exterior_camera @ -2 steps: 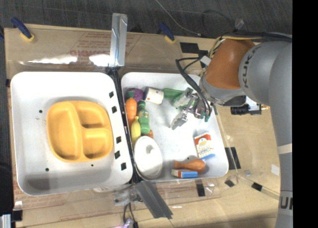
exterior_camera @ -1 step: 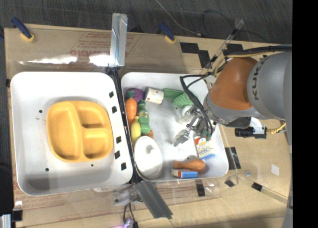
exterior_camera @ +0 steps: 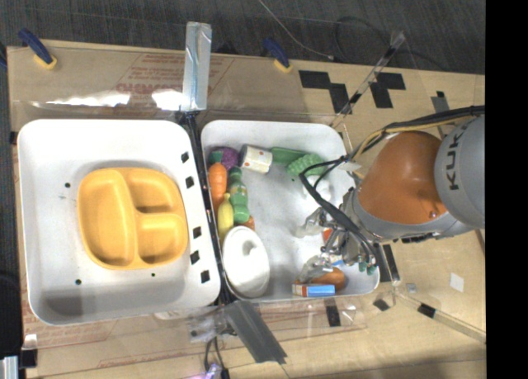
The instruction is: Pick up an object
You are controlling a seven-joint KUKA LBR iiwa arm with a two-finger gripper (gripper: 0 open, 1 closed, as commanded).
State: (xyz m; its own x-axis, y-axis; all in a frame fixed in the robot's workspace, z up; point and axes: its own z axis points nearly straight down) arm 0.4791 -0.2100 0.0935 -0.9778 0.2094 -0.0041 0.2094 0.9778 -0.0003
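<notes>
Where tool hovers, orange tube just below

The arm is grey, a rounded link with part of the white KUKA lettering showing on its side. Above the wrist sits a broad, glossy orange band, dome-shaped from this angle. Black cables loop out from under it and run along the wrist. The gripper is a small cluster of silvery metal parts with dark fittings, too cluttered to make out in detail.
</notes>
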